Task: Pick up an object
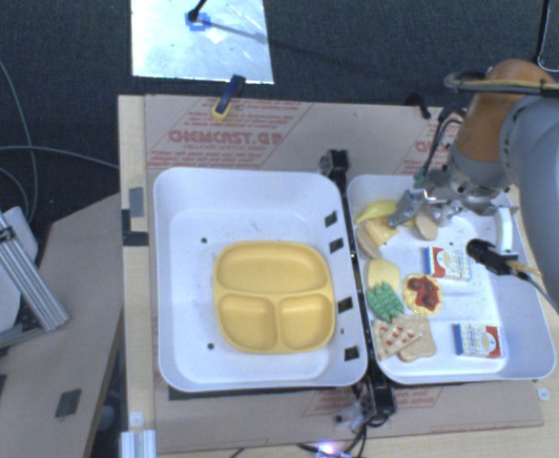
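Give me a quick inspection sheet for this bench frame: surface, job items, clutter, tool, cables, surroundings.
Surface: brown board bearing two white bins, left bin and right bin.
Job's things: toy food in the right bin, including banana, green piece, pizza slice, crackers, two small cartons.
Clutter: yellow divided tray in the left bin.
Tool: tool low over the right bin's far end beside the banana; finger state unclear.
Cables: black cables on the floor at left.
Surroundings: dark carpet, metal sheet, aluminium frame.
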